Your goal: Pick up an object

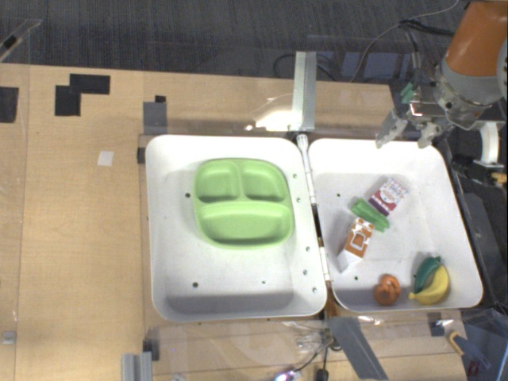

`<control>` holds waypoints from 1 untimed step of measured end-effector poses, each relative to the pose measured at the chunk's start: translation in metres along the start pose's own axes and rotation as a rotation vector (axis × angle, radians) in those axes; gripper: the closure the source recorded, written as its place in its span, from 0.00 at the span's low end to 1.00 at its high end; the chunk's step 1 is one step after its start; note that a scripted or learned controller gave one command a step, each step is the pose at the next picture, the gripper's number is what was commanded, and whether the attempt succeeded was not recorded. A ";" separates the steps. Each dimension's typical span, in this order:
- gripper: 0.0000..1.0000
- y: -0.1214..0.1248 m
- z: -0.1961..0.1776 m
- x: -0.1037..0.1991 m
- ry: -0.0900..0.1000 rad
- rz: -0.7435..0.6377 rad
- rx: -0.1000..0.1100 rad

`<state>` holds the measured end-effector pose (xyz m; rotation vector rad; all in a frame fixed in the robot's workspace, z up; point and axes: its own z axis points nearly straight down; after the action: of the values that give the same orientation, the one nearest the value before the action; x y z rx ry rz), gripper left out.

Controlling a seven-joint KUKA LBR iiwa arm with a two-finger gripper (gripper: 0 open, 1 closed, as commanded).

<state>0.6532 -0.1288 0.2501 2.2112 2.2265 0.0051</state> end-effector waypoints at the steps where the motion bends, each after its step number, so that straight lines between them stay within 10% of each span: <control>1: 0.00 -0.073 0.057 -0.007 0.000 -0.032 0.001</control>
<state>0.5807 -0.1364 0.1932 2.1762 2.2616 0.0038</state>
